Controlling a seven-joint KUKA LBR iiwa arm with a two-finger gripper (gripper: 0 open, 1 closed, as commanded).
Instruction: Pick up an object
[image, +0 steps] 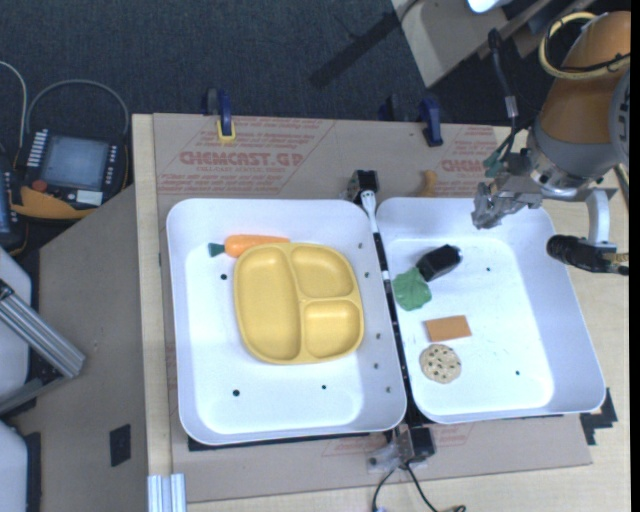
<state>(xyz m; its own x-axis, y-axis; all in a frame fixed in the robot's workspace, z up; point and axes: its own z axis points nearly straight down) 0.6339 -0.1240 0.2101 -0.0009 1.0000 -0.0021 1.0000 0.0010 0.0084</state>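
**Arm over the far edge of the right bin, nothing picked yet**

I have four candidates in the right bin (560, 330). A black block (438, 262) lies tilted toward the far left of that bin, with a green leafy piece (411, 290) touching its near-left corner. Nearer to me sit an orange cracker (447, 328) and, just beside it on the near side, a round cookie (440, 363). These two lie flat and apart from the bin walls.

The gripper (494, 207) hangs over the far rim of the right bin, to the right of the black block and clear of it. I cannot tell from here how its fingers stand; nothing is visibly between them.

In the left bin (200, 330) a yellow divided plate (297, 301) takes up the middle, and a carrot (255, 243) lies against its far edge.

I judge this to be the approach step, with no grasp made. The black block is the closest target and stands proud of the floor, so I would next move the arm left and nearer, line up across its short side, then descend. The green piece touching it could get nudged or caught.
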